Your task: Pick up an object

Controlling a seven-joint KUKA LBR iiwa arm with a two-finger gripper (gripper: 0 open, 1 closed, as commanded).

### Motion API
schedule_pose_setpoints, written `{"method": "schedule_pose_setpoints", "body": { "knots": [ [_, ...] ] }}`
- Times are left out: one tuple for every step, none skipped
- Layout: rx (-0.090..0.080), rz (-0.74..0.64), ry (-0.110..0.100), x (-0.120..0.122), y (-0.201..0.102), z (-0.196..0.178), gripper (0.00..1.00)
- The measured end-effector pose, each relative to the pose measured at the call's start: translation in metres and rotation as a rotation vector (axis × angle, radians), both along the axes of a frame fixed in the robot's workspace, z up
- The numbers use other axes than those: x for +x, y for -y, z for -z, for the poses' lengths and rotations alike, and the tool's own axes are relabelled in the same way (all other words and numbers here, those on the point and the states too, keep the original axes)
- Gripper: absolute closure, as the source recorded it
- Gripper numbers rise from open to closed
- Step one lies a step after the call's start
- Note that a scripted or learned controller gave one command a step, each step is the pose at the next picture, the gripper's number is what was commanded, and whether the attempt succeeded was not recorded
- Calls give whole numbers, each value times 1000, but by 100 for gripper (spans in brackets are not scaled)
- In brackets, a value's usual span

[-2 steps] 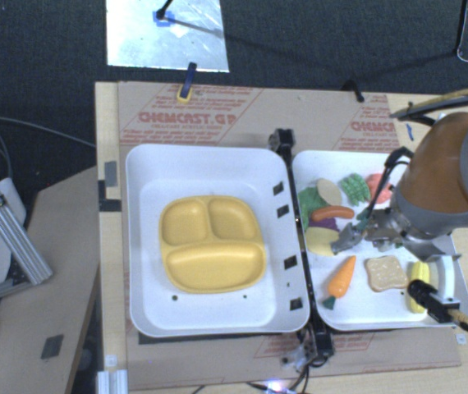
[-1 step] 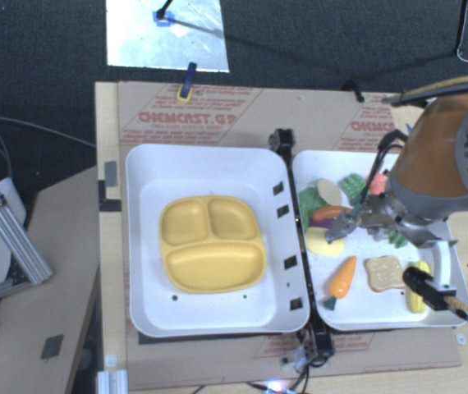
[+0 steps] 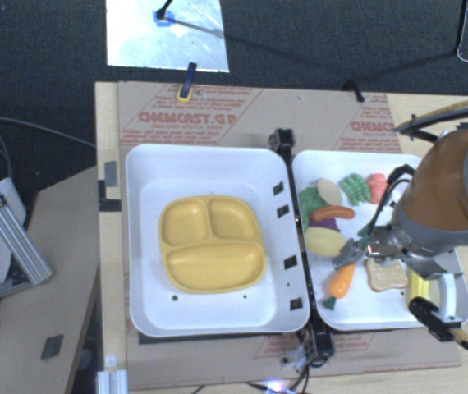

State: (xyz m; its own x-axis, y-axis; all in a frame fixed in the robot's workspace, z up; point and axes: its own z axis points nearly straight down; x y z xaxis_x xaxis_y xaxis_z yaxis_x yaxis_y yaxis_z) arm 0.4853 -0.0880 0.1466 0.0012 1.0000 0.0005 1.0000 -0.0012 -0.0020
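The end effector [image 3: 351, 253] is hovering just above the carrot [image 3: 341, 281]; its grip state I cannot tell. It should be descending straight, centring over the carrot.

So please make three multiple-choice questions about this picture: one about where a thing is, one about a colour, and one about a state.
1. Where does the divided plate lie?
A. In the left bin
B. In the right bin
C. On the floor

2. What colour is the divided plate?
A. Blue
B. Yellow
C. Black

3. How does the toy carrot lie, against the gripper?
A. It hangs lifted above the bench
B. It sits on the yellow plate
C. It lies on the floor of the right bin, just below the gripper

Answers: 1 A, the plate fills the middle of the left bin. 2 B, all of its compartments are yellow. 3 C, the carrot rests on the white bin floor beside the bread slice, with nothing gripping it.
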Motion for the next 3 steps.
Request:
{"method": "schedule_pose_setpoints", "body": {
  "knots": [
    [-1, -5, 6, 3, -1, -12, 100],
    [1, -12, 6, 13, -63, -39, 100],
    [1, -10, 4, 34, -107, -38, 100]
  ]
}}
